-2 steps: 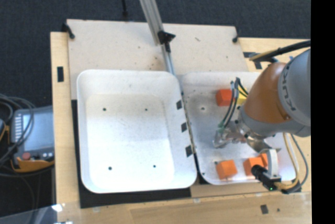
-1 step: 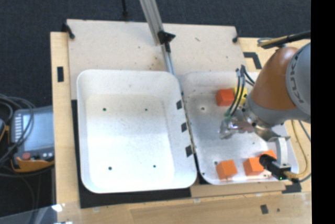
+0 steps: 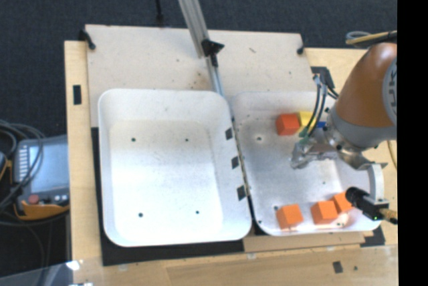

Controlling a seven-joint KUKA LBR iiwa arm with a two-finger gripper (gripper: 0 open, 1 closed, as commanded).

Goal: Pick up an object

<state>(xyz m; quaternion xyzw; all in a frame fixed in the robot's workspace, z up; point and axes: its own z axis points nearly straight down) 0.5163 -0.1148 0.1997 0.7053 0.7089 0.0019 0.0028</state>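
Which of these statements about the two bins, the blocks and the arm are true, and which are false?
1. The orange blocks lie in the right bin. True.
2. The left bin holds a yellow block. False: the yellow block is in the right bin.
3. The gripper is above the right bin. True.
4. All orange blocks sit together. False: one lies near the far side, the others near the front edge.

grey arm (image 3: 364, 114); orange band; yellow, blue cables
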